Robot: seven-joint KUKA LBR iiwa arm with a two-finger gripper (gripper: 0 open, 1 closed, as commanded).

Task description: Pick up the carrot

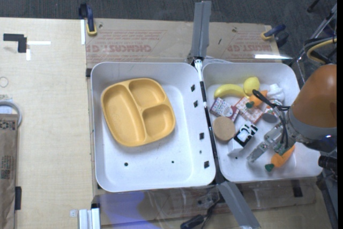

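Observation:
The carrot [281, 157] is orange with a green stub at its lower-left end. It lies tilted near the front right corner of the right bin [236, 171]. My gripper [266, 146] is low in that bin, reaching in from the right under the orange-banded wrist [320, 96]. It sits just up and left of the carrot, close against it. The wrist covers part of the bin's right side, and I cannot make out whether anything is gripped.
The right bin also holds a banana [230, 90], a yellow lemon [251, 85], red-and-white packets [222, 109], a tan disc [224, 128], a black-and-white piece [245, 134] and a white crumpled item [274, 91]. The left bin [107, 169] holds a yellow divided plate [138, 111].

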